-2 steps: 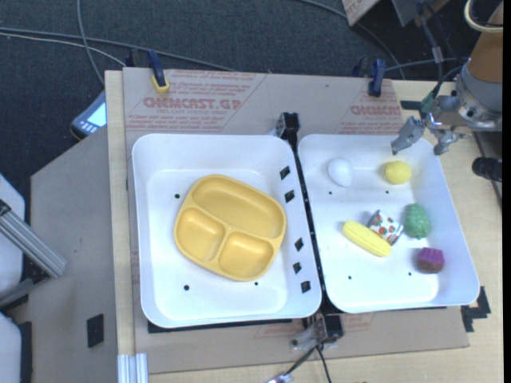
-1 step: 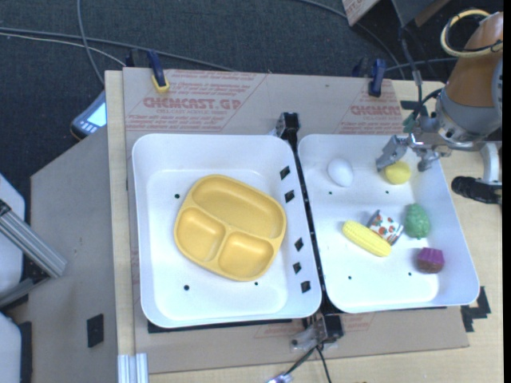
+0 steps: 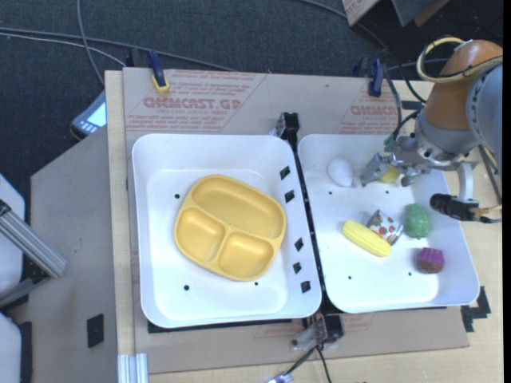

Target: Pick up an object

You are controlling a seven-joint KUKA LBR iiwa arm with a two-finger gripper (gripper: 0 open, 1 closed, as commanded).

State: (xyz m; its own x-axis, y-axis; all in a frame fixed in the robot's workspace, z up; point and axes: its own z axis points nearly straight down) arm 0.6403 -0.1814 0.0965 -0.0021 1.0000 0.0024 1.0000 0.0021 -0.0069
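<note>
Small yellow object (image 3: 389,175) sits at the far side of the right bin (image 3: 343,290), right under the gripper (image 3: 387,170). It's partly hidden by the metal fingers, so what it is I can't tell. Looks like the pick candidate, going by where the arm is.

Jaws: two fingers splayed to either side of that yellow piece, one reaching left toward the white egg-shaped object (image 3: 341,172), one on the right. They look spread rather than clamped, but from this angle I honestly cannot tell whether they've closed on it or just straddle it. Can't call it a grasp.

Progress, my read: arm is down at bin level, positioned on target. Nothing lifted. Still to do: confirm closure, raise, clear the bin rim. So approach is done, pick itself is not shown done.

Other stuff in the right bin, nearer us: corn cob (image 3: 366,238) lying slantwise, touching a small printed can (image 3: 386,226) just right of it; green lumpy item (image 3: 416,219) beside that; purple piece (image 3: 430,259) near the right rim, apart from the rest. All untouched by the gripper.

Left bin (image 3: 152,214) holds a yellow divided plate (image 3: 230,227), roughly centred, well away from the action.

Risk guess: egg is close to the left finger, could get nudged.
</note>
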